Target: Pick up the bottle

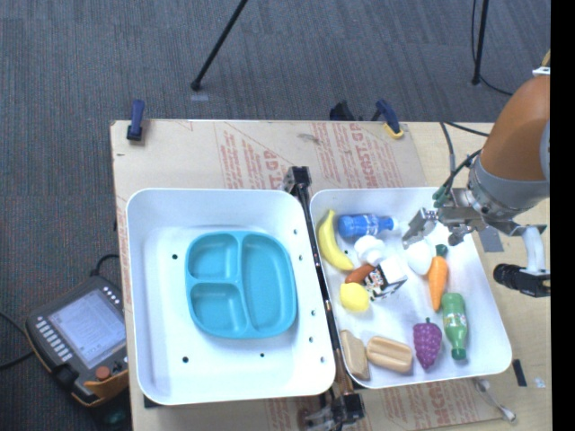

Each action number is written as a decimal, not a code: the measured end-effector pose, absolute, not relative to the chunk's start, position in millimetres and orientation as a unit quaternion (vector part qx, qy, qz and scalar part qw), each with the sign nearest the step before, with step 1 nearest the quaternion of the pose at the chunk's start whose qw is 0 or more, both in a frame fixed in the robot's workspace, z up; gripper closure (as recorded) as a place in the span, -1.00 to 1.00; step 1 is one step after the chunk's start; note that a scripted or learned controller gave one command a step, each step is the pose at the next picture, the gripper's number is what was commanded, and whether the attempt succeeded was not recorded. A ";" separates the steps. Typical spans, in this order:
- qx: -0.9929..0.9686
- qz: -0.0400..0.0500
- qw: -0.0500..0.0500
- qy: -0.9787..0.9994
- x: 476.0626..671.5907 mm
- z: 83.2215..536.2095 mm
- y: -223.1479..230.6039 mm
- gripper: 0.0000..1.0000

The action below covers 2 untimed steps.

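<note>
The jaws (437, 224) hang apart and empty over the right bin (499, 330), above the white egg (420, 257) and carrot (437, 278), while the blue bottle (365, 225) lies on its side near the bin's far left, just beside the banana (331, 242). My worry is the crowding: a green bottle (455, 323) also lies nearer the front, so the arm might go for the wrong one, or nudge neighbours and let the round bottle roll away. The table (225, 151) is brown board with clamps, on grey carpet, a tripod behind.
</note>
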State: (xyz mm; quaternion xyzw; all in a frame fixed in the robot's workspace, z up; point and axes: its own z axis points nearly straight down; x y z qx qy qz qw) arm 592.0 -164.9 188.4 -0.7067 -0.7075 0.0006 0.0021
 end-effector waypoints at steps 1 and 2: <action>-0.706 0.001 0.003 -0.708 592.4 198.3 -164.5 1.00; -0.671 0.000 0.001 -0.742 497.7 259.4 -128.4 1.00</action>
